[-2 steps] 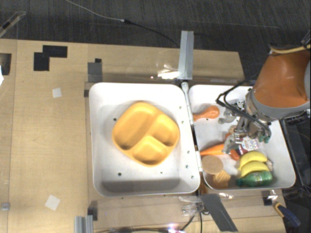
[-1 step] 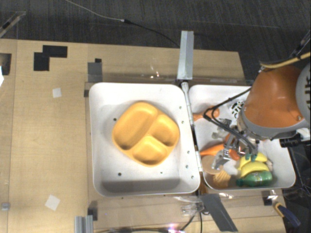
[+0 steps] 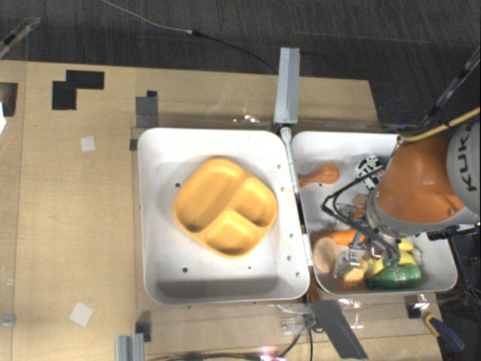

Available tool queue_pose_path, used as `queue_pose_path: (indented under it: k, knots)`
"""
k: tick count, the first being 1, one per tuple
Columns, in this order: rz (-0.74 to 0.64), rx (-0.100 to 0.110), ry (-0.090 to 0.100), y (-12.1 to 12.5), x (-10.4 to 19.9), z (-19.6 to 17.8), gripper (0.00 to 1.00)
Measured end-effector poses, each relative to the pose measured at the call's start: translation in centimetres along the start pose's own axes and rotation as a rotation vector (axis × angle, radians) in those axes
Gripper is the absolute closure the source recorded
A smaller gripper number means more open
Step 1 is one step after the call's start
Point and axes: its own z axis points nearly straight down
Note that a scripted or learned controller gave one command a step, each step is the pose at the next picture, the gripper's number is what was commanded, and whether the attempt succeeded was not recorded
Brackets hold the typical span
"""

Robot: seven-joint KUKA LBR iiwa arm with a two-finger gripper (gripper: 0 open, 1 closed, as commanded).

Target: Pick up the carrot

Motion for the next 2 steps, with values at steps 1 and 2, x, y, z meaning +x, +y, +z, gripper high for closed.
queue_pose_path:
  k: [1,2]
  knots:
    - [-0.038,0.0,0.007,0.1,-1.4,0.1,0.0]
    - [0.004,0.001,-0.003,0.5,0.3,0.1,0.0]
